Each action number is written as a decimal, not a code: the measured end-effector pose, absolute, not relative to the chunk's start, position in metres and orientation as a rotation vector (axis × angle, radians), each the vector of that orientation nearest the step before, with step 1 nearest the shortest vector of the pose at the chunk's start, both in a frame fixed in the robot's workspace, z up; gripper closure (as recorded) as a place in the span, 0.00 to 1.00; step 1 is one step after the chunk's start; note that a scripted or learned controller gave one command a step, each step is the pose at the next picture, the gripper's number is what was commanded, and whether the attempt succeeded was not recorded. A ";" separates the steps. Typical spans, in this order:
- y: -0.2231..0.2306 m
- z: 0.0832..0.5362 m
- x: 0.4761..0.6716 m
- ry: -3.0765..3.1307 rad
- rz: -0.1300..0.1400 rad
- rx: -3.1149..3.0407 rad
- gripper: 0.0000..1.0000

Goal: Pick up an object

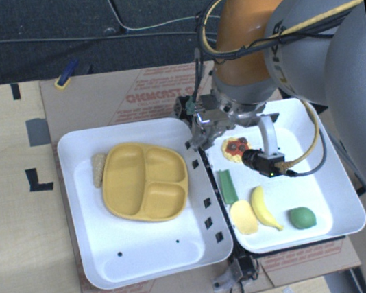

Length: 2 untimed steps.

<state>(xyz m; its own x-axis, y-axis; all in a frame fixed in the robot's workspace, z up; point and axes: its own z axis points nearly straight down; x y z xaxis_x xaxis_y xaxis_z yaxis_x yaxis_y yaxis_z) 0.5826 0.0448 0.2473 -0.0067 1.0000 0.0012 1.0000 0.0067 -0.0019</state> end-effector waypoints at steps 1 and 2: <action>0.102 0.228 0.589 -2.227 0.003 -2.214 1.00; 0.099 0.229 0.589 -2.224 0.003 -2.218 0.00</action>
